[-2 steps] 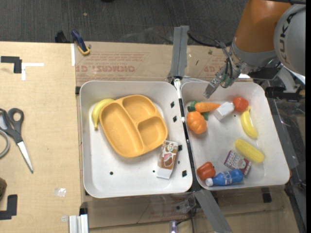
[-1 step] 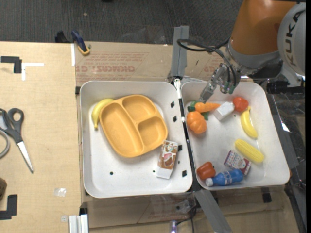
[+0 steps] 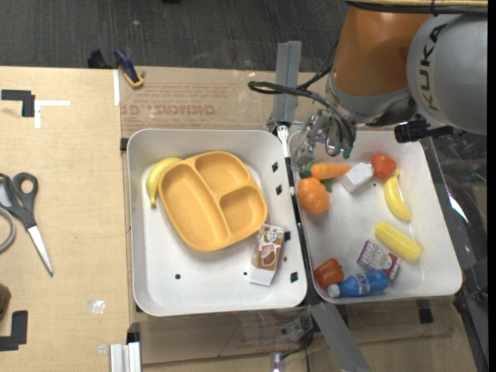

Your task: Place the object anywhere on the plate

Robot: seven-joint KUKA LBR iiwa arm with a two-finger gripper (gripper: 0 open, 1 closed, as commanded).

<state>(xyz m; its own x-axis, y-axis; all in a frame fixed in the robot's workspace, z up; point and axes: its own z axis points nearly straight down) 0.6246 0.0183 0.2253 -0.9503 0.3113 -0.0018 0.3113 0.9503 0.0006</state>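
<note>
One gripper (image 3: 329, 142) hangs over the upper left corner of the right bin (image 3: 442, 285); whether it is spread or pinched I cannot tell. Just below it lie a carrot (image 3: 332, 171) and an orange pumpkin (image 3: 313, 195), with a white block (image 3: 357, 177) and a tomato (image 3: 383, 166) beside them. In the left bin (image 3: 155, 285), the yellow plate (image 3: 211, 200) sits with a banana (image 3: 159, 174) against its upper left rim and a small carton (image 3: 268, 253) at its lower right.

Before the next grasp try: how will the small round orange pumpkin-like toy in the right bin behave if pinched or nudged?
The small round orange pumpkin-like toy looks smooth and glossy, so it may slip from a pinch. Its rounded body would likely roll when nudged, probably into the orange carrot-shaped toy touching it. It looks like hollow plastic, probably light.
</note>
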